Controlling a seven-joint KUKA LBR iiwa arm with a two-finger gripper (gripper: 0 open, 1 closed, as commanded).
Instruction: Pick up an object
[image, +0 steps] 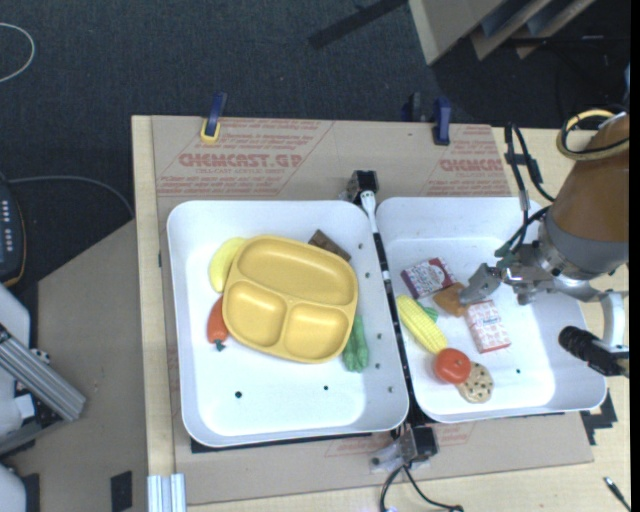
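The corn (420, 322) is lying on a slant near the left wall of the right bin (520, 405). The arm (590, 210) is reaching in from far right of the corn, and its gripper (487, 283) is hanging to the corn's upper right, well inside the bin. Whether the gripper is clenched or released cannot be told, and nothing is showing in its grasp.

A brown piece (450, 298) is sitting just right of the corn's upper end, between the corn and the gripper. A packet (427, 277) is lying just above the corn. A box (488, 327) is lying to the corn's right, just below the gripper. A tomato (452, 365) is resting at the corn's lower end, with a cookie (477, 383) just beyond it.

Left of the corn, the left bin (280, 400) is holding a yellow tray (290, 300). A green piece (355, 348) is poking out on the tray's corn side; a banana (222, 262) and a pepper (216, 325) are showing on the tray's far side.
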